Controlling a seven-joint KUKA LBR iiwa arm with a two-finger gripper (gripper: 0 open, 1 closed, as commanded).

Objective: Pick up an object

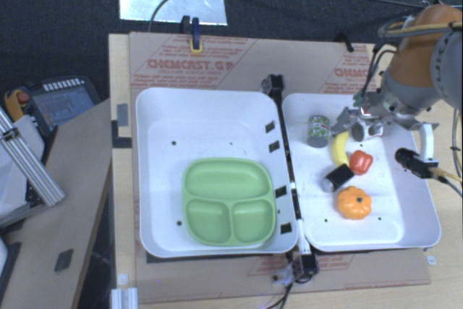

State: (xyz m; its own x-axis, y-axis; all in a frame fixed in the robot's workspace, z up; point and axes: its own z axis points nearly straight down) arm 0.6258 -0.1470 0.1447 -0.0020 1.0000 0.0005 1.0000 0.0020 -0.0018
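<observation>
The right bin (416, 217) holds a small grey-green can (316, 130), a yellow banana (339, 148), a red pepper (360, 161), a black block (338, 176) and an orange pumpkin (354, 202). My gripper (360, 127) hangs over the bin's upper part, just above the banana's far end and to the right of the can. The grey arm with its orange band (419, 47) comes in from the upper right. I see nothing held in the gripper.
The left bin (210, 108) holds a green divided plate (229, 200) near its front. A black fitting with a cable (412, 163) hangs over the right bin's right side. A black divider (283, 155) runs between the bins.
</observation>
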